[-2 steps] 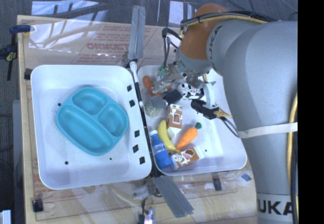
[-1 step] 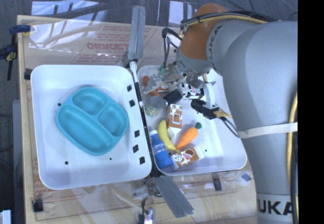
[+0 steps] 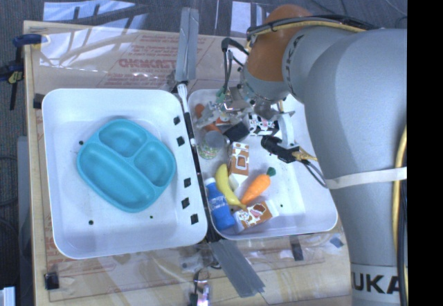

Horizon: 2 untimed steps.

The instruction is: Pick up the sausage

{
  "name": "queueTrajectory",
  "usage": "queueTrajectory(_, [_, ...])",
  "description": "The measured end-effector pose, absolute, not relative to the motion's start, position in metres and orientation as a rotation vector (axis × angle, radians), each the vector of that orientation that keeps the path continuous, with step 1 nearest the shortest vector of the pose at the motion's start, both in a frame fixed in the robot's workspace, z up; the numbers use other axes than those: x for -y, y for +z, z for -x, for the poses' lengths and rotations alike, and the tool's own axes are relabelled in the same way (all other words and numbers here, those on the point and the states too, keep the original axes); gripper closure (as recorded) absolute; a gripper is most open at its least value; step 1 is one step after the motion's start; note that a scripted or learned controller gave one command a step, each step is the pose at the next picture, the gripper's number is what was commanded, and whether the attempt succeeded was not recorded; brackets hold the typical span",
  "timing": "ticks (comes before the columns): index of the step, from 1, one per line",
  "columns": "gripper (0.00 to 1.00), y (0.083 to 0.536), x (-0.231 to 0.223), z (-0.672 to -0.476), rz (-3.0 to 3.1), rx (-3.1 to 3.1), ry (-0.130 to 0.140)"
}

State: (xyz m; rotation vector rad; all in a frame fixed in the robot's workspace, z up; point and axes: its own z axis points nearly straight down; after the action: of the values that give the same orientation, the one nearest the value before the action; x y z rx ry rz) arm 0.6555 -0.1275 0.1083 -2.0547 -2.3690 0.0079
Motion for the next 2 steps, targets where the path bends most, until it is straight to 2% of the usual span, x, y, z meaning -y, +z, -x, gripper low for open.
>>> queueTrajectory(2, [0.00,0.1083,0.1275,-0.6555,2.055,2.369,0.008])
